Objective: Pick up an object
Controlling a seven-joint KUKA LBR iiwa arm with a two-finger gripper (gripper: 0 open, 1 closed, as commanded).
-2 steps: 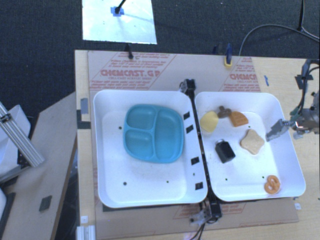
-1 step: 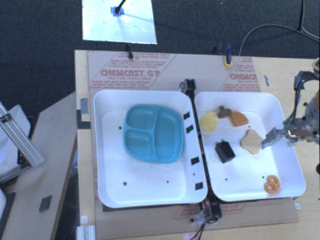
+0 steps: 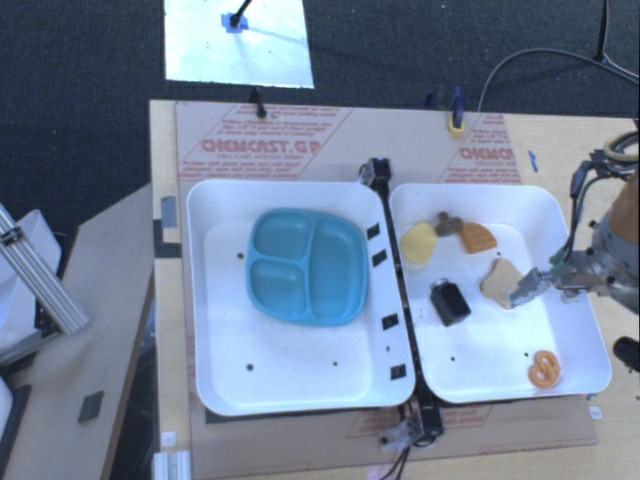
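The right bin (image 3: 575, 343) holds several small items: a yellow round piece (image 3: 419, 242), a brown bit (image 3: 446, 224), an orange cracker-like piece (image 3: 477, 237), a tan bread-shaped piece (image 3: 498, 281), a black block (image 3: 450, 302) and an orange pretzel (image 3: 544, 369). My gripper (image 3: 530, 286) reaches in from the right edge and sits low over the right bin, just right of the tan piece. I see nothing held between its fingers.
The left bin (image 3: 225, 368) holds a blue divided plate (image 3: 305, 266). A black clip strip (image 3: 390, 278) runs between the bins. Cables (image 3: 520, 63) cross the bench at the back right. A metal rail (image 3: 40, 278) lies off the bench at the left.
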